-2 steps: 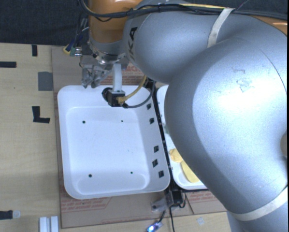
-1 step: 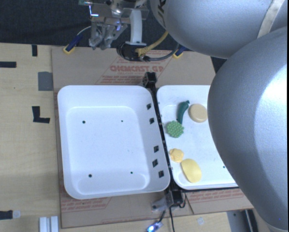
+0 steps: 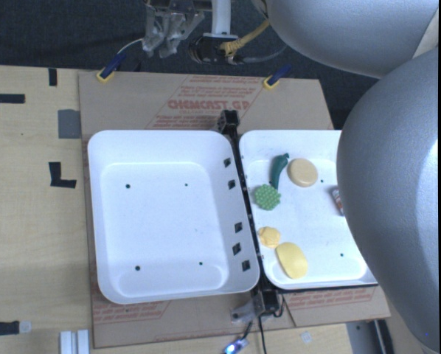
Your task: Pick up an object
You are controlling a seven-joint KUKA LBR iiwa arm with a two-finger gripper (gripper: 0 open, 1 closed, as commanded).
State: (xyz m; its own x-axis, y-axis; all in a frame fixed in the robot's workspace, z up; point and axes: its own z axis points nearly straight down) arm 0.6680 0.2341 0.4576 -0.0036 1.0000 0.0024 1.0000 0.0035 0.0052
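Five small toy foods (image 3: 287,212) loose in right bin (image 3: 320,277)

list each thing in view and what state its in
gripper: raised beyond the bins' far edge, holding nothing visible
left bin: flat on the bench
right bin: holds the small items, partly hidden by the arm
green broccoli piece: lying loose
dark green piece: lying loose
round yellow piece: lying loose
two yellow pieces: lying apart

white bins (image 3: 102,198) — yellow lumps (image 3: 292,260), a green knobbly piece (image 3: 267,196), tan cardboard (image 3: 206,102) printed red.
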